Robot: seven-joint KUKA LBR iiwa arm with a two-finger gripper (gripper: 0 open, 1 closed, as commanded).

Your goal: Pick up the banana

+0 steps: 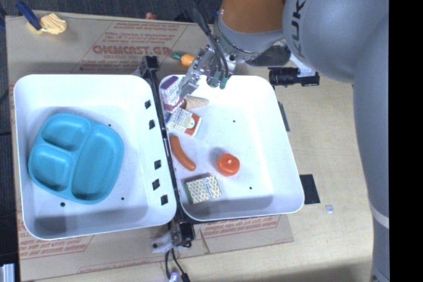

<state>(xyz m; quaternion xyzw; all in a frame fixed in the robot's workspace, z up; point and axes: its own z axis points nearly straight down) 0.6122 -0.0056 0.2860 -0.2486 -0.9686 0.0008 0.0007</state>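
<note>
1. Grey arm (330,10) reaching in from the right, bent low, apparently to get at the far clutter.
2. White right bin (281,142) holding the toys, most crowded against its left wall.
3. Gripper (211,74) poised above that far-left corner; open or closed, cannot tell.
4. Pale piece just below it, probably the banana (196,102), lying on the bin floor against a purple toy (170,86), not held.
</note>
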